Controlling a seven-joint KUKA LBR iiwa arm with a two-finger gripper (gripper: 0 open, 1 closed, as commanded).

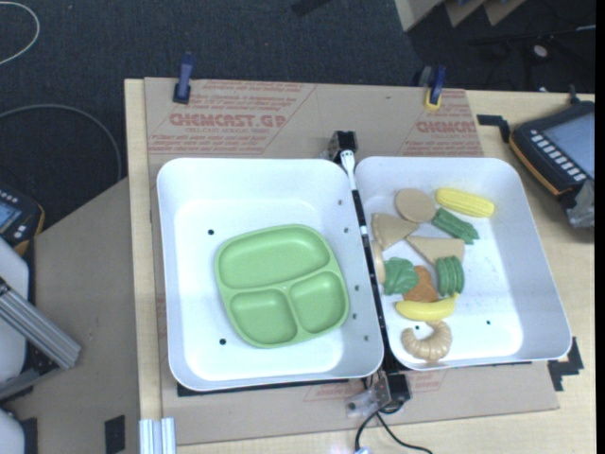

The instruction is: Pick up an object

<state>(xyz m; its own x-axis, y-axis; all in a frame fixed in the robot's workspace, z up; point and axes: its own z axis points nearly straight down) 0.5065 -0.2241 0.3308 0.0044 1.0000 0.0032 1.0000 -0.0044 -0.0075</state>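
The left bin [180, 253] holds a green divided plate [281, 284] near its middle. The right bin [515, 282] holds a loose cluster of toy foods toward the wall it shares with the left bin: a yellow corn cob [464, 201], a tan disc [413, 203], a banana [425, 307] and a curled tan piece [425, 341] touching the banana.

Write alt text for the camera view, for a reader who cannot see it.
Two shallow white bins sit side by side on a bench: the left bin holds a green divided plate, and the right bin holds a cluster of toy foods, including a yellow corn cob, a banana and green vegetables.
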